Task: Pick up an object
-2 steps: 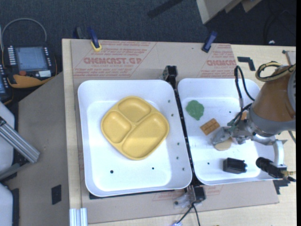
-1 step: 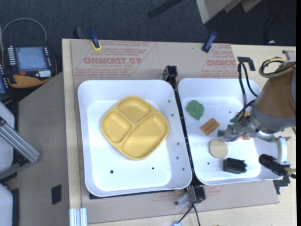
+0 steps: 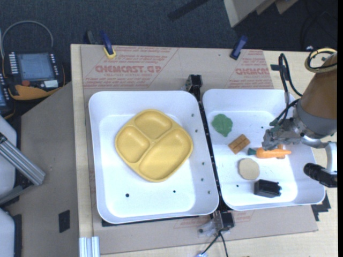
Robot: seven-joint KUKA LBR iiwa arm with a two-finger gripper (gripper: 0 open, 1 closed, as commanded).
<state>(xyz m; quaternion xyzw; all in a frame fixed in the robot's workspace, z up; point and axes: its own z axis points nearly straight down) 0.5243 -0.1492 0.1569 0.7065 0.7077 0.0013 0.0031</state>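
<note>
I see hand point(image 3: 274, 142) low over carrot point(image 3: 273, 153) in right bin point(image 3: 236, 98); can't tell grip state. Nothing lifted yet.

- The hand point(image 3: 270, 143) was too small and dark to make out; no telling how it was set.
- The orange carrot point(image 3: 272, 153) had its left end tucked under the hand.
- The arm point(image 3: 320, 103) got cut off by the right edge.
- The grey controller point(image 3: 29, 75) ran off the left edge, screen too tiny to read.
- Print on the cardboard surface point(image 3: 134, 67) was faint, partly covered by the left bin point(image 3: 102, 159).
</note>
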